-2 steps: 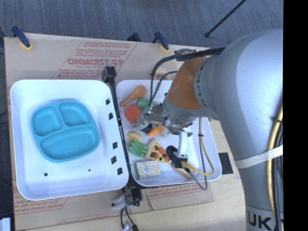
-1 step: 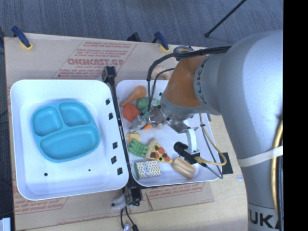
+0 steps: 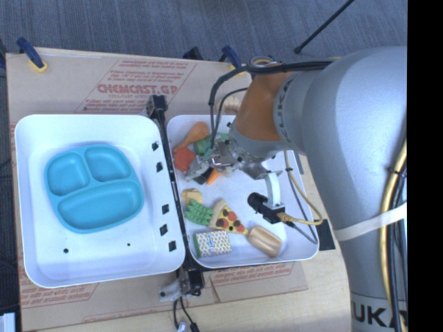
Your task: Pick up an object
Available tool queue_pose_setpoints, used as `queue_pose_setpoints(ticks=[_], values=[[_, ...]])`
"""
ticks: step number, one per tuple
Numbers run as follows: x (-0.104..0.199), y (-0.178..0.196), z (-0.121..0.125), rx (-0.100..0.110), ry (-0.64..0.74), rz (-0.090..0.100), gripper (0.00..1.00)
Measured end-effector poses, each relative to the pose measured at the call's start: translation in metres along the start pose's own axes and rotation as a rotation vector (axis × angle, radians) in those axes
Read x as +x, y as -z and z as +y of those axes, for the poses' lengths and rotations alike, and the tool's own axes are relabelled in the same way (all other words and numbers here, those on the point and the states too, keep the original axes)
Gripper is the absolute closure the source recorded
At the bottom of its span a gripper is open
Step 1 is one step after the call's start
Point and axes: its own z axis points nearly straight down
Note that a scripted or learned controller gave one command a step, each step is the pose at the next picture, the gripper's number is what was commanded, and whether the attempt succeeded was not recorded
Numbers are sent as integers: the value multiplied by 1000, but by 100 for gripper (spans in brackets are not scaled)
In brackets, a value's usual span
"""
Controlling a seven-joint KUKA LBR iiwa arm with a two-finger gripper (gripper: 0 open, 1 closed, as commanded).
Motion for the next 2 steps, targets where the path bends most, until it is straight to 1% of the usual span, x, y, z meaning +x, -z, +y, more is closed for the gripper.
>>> queue_pose_setpoints(ticks=[1, 2], values=[[-18, -2, 10, 28, 669, -5, 0], [-6, -1, 42, 8, 659, 1, 0]])
